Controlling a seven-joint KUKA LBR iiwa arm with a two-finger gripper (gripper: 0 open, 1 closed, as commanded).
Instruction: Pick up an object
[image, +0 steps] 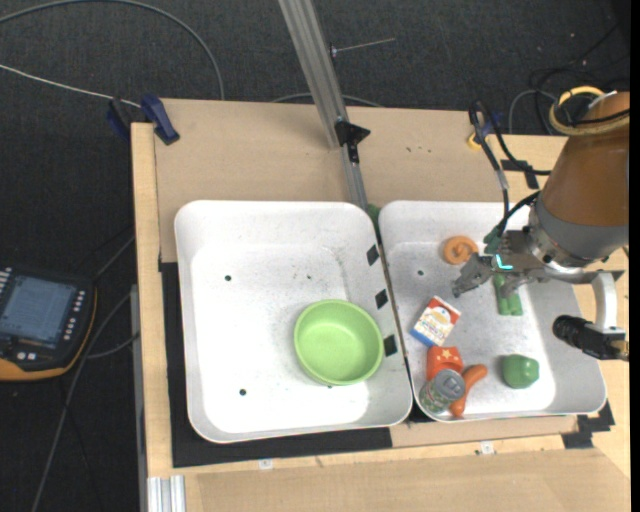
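While the arm reached in from the right, its gripper (490, 272) hung over the far half of the right bin (560, 225), with dark fingers splayed toward the bin floor. Whether the claw was spread or closed could not be told from this slanted view, and nothing showed between its fingers.

Several candidates lay in that bin. An orange ring-shaped toy (460, 250) sat just left of the gripper, toward the far left corner. A dark green object (511, 298) lay right under the wrist, partly hidden, so its kind was unclear. A small white carton (436, 322) rested near the bin's left wall, and below it a red packet (444, 358), a tin can (439, 392) and an orange carrot-like toy (468, 380) crowded the near left corner, touching one another. A round green toy (519, 371) sat near the near edge. The left bin (260, 240) carried a green bowl (338, 342) near its near right corner.

Risk, as I judged it: a descent between the ring and the green object could close on neither, or nudge one aside. The rounded toys would likely roll from a shallow pinch.
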